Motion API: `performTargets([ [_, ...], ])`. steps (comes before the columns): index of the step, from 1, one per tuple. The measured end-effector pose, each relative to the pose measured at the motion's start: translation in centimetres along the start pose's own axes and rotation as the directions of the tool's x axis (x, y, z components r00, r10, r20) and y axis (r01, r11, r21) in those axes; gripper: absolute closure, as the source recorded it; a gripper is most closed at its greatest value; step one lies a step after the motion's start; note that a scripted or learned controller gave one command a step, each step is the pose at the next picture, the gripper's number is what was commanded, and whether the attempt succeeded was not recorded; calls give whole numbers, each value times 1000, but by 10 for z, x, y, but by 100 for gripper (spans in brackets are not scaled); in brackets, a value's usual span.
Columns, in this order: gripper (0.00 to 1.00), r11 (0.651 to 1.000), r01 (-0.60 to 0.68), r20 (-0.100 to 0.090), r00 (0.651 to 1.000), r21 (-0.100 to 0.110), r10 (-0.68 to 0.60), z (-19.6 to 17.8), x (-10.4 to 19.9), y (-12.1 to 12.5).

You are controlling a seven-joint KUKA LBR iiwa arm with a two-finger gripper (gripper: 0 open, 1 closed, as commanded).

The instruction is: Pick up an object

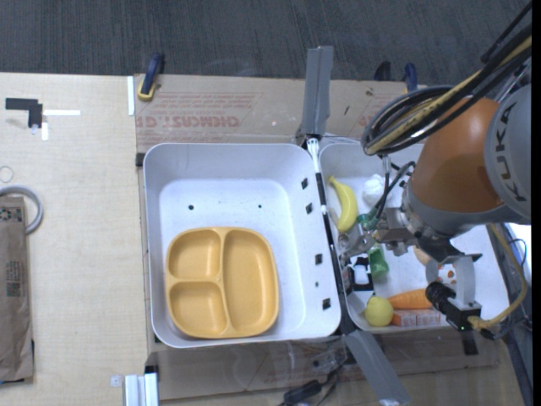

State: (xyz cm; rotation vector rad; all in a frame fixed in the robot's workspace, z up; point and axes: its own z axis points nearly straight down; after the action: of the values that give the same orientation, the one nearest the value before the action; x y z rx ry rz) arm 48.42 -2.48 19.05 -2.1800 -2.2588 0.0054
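My gripper (362, 252) hangs low in the right bin (334, 155), below the orange wrist band, among toy food. A yellow banana (344, 203) lies just above it along the bin's left wall. A green item (378, 263) sits right beside the gripper. A yellow lemon (379, 310) and an orange carrot (408, 299) lie at the bin's near edge. A white object (373, 189) rests near the banana. Nothing is visibly held.
The left bin (220, 176) holds a yellow three-compartment plate (223, 282). The arm's bulk and black cables (423, 108) cover much of the right bin. A brown paper bag (13, 286) lies at the far left of the bench.
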Motion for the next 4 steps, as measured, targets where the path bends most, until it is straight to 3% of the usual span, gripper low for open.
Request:
performTargets([
  [1,100,1000,-5,1,1000,1,5,-8,-2,0],
  [2,100,999,53,2,999,-4,-52,-107,12,107],
  [3,100,998,68,3,998,-2,-68,-219,15,114],
  [4,100,984,-177,2,984,1,177,-134,80,58],
])
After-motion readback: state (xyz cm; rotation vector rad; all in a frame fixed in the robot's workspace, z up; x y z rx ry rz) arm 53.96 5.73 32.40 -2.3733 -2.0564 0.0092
